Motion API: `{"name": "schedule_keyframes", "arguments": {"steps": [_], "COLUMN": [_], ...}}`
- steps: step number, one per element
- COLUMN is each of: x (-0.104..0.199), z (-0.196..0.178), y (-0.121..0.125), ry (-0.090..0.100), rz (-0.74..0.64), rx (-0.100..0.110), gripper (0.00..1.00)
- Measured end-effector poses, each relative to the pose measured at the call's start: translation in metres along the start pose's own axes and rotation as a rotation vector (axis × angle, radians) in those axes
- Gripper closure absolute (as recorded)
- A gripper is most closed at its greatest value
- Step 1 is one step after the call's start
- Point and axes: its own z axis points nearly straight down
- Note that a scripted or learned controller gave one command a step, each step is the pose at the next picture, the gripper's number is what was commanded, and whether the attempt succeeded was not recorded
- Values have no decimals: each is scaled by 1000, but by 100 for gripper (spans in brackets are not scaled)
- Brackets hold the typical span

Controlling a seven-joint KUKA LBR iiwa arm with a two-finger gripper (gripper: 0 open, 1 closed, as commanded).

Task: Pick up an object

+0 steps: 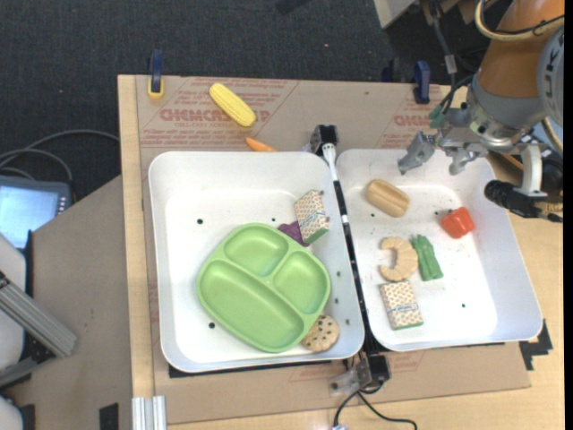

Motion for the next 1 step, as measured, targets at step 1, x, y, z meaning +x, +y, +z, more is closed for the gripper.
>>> {"name": "schedule_keyframes", "arguments": {"steps": [1], "x": [0], "z": [120], "y": [23], "ry": [3], "rz": [-1], "rx": [5], "gripper": [0]}}
